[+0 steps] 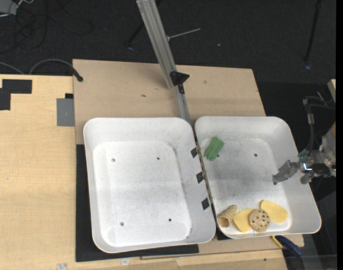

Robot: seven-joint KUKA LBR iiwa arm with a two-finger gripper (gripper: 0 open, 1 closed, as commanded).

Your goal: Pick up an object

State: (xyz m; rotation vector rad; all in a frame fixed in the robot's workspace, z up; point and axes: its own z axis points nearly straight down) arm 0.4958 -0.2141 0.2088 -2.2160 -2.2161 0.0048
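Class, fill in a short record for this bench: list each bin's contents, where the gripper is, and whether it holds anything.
left bin: bare white floor showing
right bin: green block near its left wall; yellow pieces, a round cookie and a tan cone along its near edge
gripper: over the right bin's right side, apart from every item
held: nothing seen between the fingers
task: pick not yet made

The small green block (214, 148) and the pale yellow, tan and brown-speckled round pieces (259, 219) lie in the white right-hand plastic bin (306, 215).
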